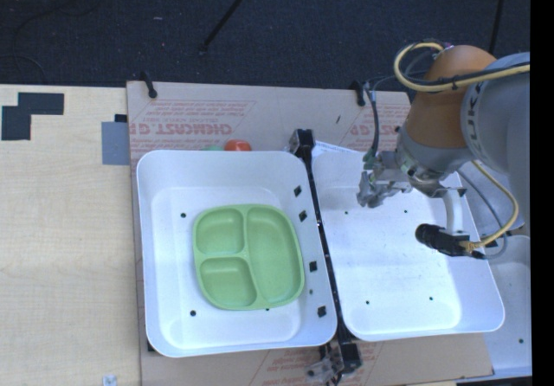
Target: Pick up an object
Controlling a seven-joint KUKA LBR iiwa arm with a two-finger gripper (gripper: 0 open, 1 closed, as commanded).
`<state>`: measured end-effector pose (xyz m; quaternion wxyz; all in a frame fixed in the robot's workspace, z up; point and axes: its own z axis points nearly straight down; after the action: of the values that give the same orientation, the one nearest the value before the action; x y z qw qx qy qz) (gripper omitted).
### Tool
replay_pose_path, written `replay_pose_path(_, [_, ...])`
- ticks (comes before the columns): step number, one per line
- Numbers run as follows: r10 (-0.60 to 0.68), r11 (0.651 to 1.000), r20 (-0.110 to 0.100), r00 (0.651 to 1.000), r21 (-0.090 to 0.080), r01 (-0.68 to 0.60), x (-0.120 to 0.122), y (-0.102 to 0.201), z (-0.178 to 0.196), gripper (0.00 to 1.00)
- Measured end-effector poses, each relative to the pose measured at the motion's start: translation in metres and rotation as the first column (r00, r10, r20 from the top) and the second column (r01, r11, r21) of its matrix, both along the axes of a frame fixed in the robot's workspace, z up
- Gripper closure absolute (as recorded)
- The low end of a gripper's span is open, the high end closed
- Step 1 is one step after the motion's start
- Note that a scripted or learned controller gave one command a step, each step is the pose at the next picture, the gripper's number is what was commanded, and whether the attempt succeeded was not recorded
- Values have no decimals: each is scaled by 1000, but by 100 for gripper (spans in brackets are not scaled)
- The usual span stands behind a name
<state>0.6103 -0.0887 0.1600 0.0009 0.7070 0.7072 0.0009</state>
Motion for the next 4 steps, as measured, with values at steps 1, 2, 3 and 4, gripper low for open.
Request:
replay_pose_path(1, [-1,1000,1,1000,-1,1,5,-10,51,100])
replay_pose_path(2, [0,1000,1,1000,-1,0,6,-11,104,100])
replay_pose_path(3, [3,1000,-5,1000,2,-3,-9,38,106,100])
replay_pose_path(4, [4,1000,-7,1000,2,-4,-23,87,104,100])
